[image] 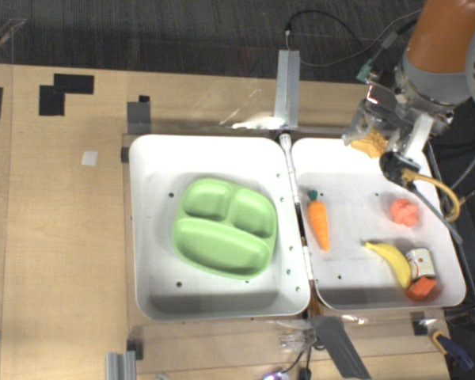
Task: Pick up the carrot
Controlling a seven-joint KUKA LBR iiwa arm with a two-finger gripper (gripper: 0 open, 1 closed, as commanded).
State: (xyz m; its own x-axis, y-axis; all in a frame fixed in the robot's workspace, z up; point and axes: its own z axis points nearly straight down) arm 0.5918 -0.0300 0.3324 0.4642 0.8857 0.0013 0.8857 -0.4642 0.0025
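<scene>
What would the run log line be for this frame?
arm: over right bin's far corner | gripper: fingers unclear | carrot: lying in right bin near divider, untouched | pick: not done

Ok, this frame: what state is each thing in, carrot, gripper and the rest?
carrot: lying flat in the right bin, near its left wall, untouched
gripper: above the right bin's far edge, apart from the carrot
banana: lying flat in the right bin
pink item: resting in the right bin
green tray: lying in the left bin, compartments facing up
</scene>
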